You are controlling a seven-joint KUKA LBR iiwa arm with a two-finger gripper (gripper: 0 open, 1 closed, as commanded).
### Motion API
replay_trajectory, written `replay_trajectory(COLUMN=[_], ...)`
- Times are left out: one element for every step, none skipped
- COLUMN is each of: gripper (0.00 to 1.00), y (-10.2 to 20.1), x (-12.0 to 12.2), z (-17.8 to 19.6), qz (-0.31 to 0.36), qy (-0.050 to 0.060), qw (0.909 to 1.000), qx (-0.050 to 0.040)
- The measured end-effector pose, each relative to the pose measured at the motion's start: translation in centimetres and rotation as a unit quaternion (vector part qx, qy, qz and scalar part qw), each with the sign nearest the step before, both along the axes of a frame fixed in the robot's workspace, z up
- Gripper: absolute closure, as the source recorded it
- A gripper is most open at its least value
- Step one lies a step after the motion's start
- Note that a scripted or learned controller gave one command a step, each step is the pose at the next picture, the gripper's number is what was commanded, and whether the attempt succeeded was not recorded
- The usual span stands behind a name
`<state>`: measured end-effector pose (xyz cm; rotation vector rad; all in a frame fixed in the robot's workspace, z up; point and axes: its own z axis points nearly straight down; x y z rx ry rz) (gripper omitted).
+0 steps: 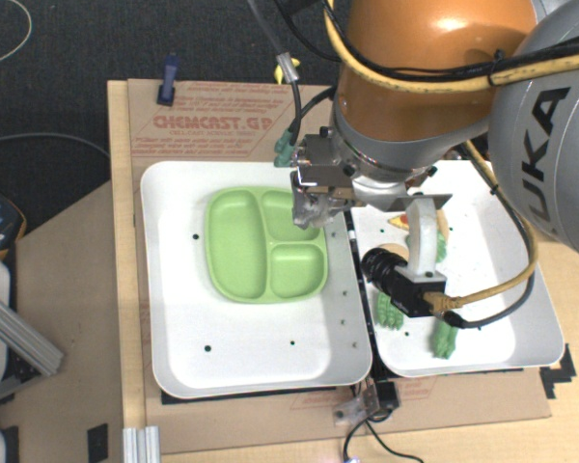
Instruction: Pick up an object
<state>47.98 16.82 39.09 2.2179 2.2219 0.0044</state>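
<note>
A light green divided plate (243,244) lies in the left bin (174,336), toward its upper middle. My gripper (309,210) hangs over the plate's upper right corner, close to the wall between the two bins. Nothing can be made out held in it. In the right bin (531,340) lie two small green pieces (384,310) (445,340) near the front. A small yellow and red item (399,222) and a tan piece (443,226) lie further back, partly hidden by the wrist.
The big orange and grey arm covers the upper part of the right bin. A cardboard sheet (212,119) lies behind the bins. Cables trail across the dark floor at the top.
</note>
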Motion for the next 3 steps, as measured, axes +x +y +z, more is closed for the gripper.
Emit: replay_trajectory(gripper=[1.00, 1.00, 0.00], y=[0.1, -5.2, -4.8], x=[0.0, -0.1, -0.1], z=[1.0, -3.0, -2.8], qz=[0.000, -0.004, -0.001], qy=[-0.001, 0.005, 0.002], qw=[1.0000, 1.0000, 1.0000], qx=[-0.0001, -0.0016, -0.0005])
